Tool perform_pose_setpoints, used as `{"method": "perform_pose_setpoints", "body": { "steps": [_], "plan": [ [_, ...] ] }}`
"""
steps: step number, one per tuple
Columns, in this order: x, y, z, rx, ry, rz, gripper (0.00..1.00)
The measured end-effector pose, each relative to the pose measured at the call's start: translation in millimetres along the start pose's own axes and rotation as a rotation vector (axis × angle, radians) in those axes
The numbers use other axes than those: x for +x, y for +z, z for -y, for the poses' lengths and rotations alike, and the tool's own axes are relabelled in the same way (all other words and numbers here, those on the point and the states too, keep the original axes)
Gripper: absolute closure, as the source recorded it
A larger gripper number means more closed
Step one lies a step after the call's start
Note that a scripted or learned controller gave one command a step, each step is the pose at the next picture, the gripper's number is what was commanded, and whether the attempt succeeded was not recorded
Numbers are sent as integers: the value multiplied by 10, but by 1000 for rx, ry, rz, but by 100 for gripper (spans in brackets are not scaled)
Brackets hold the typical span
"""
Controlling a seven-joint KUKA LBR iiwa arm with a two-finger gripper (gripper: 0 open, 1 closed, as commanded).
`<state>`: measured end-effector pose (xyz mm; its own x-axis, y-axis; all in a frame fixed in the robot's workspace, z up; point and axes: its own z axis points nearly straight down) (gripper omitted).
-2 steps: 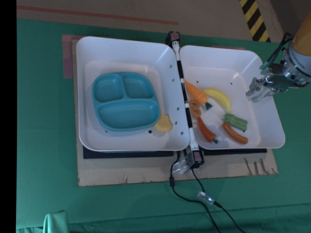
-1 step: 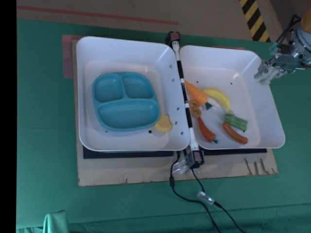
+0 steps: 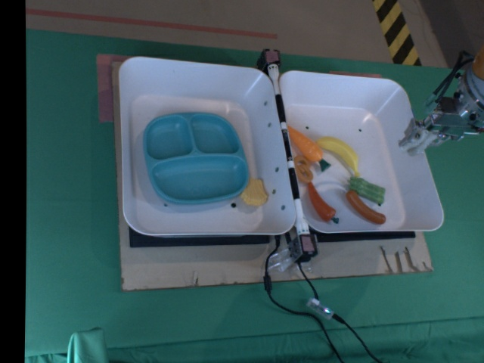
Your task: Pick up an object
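Note:
The right bin [image 3: 393,97] holds several toy foods: an orange carrot [image 3: 305,144], a yellow banana [image 3: 340,154], a small orange piece [image 3: 304,170], a red chili [image 3: 321,203], a green bean bundle [image 3: 367,189] and a brown sausage [image 3: 366,207]. In the left bin [image 3: 151,78] a small yellow item [image 3: 255,193] lies beside a teal divided plate [image 3: 197,157]. My gripper [image 3: 420,138] hovers over the right bin's right rim, well to the right of the foods. It is open, with nothing between its fingers.
A hinge bar [image 3: 287,150] with small boxes at both ends runs between the bins. A black cable [image 3: 318,308] trails from its near end across the green cloth. The bins rest on a cardboard sheet [image 3: 189,267].

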<state>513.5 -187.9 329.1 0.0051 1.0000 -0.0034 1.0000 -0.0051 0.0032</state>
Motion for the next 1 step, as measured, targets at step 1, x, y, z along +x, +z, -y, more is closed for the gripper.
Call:
{"method": "perform_pose_setpoints", "body": {
  "steps": [1],
  "plan": [
    [22,-128,463,0,-1,-2,100]
  ]
}}
